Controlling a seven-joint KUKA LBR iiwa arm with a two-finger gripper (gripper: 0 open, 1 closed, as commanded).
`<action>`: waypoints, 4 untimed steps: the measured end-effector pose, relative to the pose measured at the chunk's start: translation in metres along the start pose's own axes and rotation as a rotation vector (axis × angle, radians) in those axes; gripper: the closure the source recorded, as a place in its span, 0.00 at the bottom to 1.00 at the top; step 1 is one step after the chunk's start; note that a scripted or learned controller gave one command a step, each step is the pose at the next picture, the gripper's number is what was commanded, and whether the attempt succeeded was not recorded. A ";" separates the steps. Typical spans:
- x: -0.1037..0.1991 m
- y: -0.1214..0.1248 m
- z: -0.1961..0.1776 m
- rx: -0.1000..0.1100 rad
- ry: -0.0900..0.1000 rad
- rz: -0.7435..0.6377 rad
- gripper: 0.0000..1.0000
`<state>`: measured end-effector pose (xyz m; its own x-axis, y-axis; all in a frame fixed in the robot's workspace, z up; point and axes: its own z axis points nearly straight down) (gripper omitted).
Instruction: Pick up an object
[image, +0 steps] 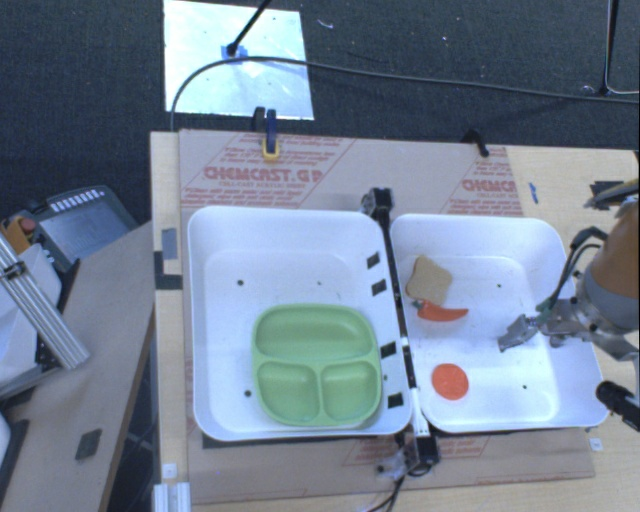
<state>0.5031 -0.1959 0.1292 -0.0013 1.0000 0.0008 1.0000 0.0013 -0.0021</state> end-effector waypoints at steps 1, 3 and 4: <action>-0.001 0.002 -0.013 -0.006 -0.003 0.000 1.00; -0.001 0.013 -0.134 -0.011 -0.004 -0.003 1.00; -0.001 0.014 -0.132 -0.005 -0.002 -0.004 1.00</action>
<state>0.5172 -0.1972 0.2614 -0.0049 1.0000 -0.0013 1.0000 0.0049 0.0034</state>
